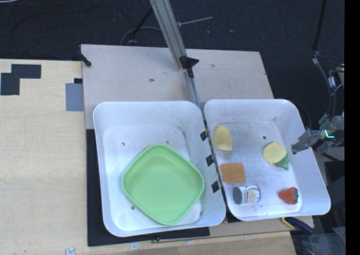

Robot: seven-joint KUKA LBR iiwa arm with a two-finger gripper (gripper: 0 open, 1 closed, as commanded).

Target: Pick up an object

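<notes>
Objects are seen in the right bin [292, 113]: yellow piece [223, 137], orange block [233, 173], small can [247, 194] on its side, red strawberry-like item [288, 195], yellow-green piece [275, 153]. Green plate [163, 183] lies in the left bin [112, 119]. Gripper [304, 144] sits at the right bin's right rim, nothing seen held; opening cannot be told.

The gripper [304, 142] pokes in at the right bin's [308, 130] far rim, its arm cut off by the frame edge. The small can's [247, 194] label is too blurred to read.
</notes>
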